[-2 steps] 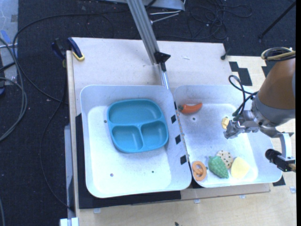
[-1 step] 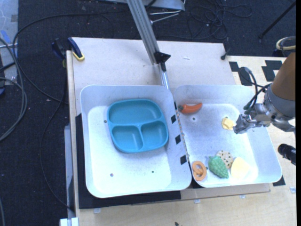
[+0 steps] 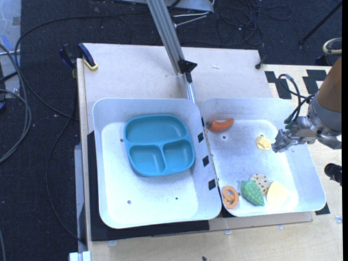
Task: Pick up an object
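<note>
The gripper (image 3: 280,143) hangs low over the right bin (image 3: 239,162), toward its right side, just beside a small pale yellow piece (image 3: 263,142) that lies to its left on the bin floor; whether the claw is apart or together cannot be told from this view. An orange sausage-shaped toy (image 3: 220,124) lies near the bin's upper left. Along the near edge sit an orange ring (image 3: 230,197), a green bumpy toy (image 3: 252,192), a brown speckled piece (image 3: 261,182) and a pale yellow wedge (image 3: 277,193), clustered together. The left bin (image 3: 109,200) holds a blue 3-compartment plate (image 3: 160,144)
</note>
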`<state>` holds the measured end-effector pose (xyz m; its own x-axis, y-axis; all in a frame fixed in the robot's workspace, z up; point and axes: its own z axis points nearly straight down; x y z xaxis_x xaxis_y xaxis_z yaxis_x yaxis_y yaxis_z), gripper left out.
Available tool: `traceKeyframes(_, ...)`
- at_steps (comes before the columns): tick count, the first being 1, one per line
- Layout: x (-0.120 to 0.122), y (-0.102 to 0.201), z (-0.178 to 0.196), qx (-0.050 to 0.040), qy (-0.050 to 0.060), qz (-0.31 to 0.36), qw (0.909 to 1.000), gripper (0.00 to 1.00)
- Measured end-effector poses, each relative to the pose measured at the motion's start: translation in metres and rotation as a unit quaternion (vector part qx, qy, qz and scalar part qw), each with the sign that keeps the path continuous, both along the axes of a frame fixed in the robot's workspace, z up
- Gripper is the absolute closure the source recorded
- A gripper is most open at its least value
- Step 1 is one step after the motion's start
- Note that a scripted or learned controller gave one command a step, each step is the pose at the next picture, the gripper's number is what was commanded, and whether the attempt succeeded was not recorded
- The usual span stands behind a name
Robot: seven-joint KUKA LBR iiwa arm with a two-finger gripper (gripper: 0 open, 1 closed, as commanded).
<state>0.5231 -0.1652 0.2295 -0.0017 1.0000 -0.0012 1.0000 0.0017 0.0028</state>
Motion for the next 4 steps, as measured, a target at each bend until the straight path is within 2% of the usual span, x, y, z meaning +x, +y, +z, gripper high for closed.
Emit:
traceKeyframes(2, -0.005, 0.110, -0.016, 0.0016, 0.002, 0.003, 1.0000, 1.00)
traceKeyframes(4, -0.014, 0.214, 0.005, 0.0012, 0.001, 0.003, 1.0000, 1.00)
